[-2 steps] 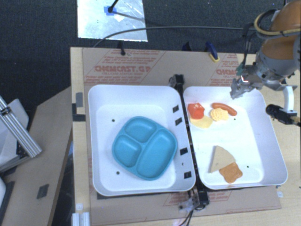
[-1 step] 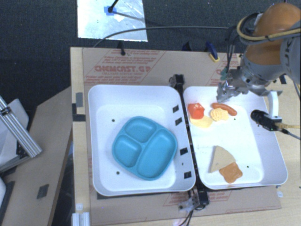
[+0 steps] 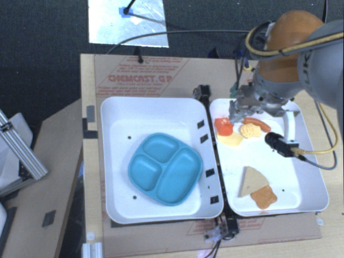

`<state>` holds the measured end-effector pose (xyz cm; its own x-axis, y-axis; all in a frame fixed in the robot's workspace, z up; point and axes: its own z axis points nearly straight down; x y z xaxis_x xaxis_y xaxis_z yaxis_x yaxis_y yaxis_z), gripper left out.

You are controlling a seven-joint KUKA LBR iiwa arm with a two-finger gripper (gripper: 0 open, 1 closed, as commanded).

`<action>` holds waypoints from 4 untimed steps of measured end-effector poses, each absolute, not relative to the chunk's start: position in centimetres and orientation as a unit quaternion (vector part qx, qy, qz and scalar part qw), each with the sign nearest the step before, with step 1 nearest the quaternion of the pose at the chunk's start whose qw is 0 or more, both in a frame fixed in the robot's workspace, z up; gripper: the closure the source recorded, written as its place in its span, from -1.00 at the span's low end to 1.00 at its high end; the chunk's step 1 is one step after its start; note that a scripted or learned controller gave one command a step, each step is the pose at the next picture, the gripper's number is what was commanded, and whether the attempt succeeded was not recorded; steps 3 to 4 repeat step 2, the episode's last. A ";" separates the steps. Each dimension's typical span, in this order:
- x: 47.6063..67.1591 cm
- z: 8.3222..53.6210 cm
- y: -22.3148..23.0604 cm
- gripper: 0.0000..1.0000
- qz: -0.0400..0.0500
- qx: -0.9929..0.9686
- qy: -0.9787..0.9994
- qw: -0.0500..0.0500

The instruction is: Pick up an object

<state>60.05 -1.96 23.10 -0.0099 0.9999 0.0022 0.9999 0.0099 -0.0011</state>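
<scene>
My gripper hangs low over the far left part of the right bin, under the grey and orange wrist. Just below and left of it lies a red toy piece, with a pale yellow piece in front of that. An orange ridged piece and a red-orange sausage lie just right of the gripper's tip. Nearer the front of this bin are a tan wedge and an orange cookie. I see nothing lifted off the bin floor.
The left bin holds a blue divided plate. A black connector with a yellow cable hangs over the middle of the right bin. A black clip strip runs along the wall between the bins.
</scene>
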 end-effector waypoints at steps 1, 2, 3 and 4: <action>58.3 22.0 3.6 1.00 0.000 -0.703 -0.711 0.002; 56.6 21.1 8.5 1.00 0.000 -0.704 -0.711 0.001; 56.6 21.1 8.5 1.00 0.000 -0.704 -0.711 0.001; 56.6 21.1 8.5 1.00 0.000 -0.704 -0.711 0.001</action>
